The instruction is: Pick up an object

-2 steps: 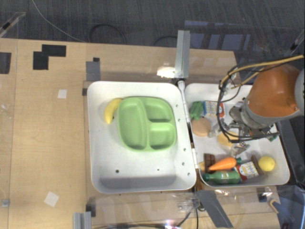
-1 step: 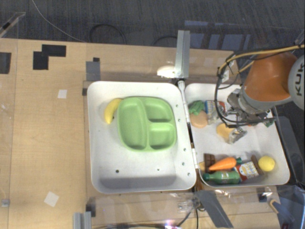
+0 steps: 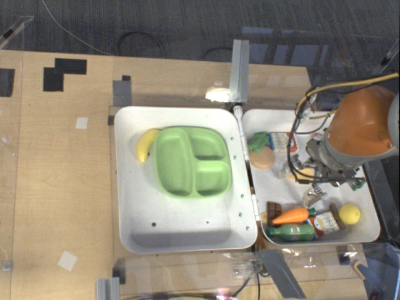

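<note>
The left bin (image 3: 134,230) holds a green tray (image 3: 190,161) with a banana (image 3: 147,144) touching its left edge. In the right bin (image 3: 369,227), the gripper (image 3: 314,195) hangs above a carrot (image 3: 290,216), bottle (image 3: 292,232) and lemon (image 3: 350,214); its opening I cannot tell.

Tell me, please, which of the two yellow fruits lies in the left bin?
The banana, beside the green divided plate; the lemon sits in the right bin.
</note>
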`<state>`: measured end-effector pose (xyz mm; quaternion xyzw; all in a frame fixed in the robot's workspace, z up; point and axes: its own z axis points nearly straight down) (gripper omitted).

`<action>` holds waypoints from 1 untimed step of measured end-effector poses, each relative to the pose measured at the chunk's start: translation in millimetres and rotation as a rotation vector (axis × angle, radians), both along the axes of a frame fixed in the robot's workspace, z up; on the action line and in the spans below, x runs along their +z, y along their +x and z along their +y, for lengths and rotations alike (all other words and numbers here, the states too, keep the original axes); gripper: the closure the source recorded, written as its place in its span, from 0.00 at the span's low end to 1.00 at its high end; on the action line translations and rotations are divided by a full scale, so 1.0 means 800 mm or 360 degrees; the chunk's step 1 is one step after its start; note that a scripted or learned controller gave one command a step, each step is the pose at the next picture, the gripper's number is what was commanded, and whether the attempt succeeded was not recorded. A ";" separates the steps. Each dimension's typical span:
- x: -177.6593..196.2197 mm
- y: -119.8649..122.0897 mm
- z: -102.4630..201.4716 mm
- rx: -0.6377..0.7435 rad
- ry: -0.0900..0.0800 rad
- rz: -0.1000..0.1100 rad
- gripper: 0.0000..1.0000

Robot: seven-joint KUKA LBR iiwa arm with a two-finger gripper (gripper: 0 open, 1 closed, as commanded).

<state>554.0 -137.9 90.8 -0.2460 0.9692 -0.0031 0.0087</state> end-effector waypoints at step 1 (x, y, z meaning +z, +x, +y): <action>-0.002 0.120 0.039 0.0153 0.0003 0.0010 0.00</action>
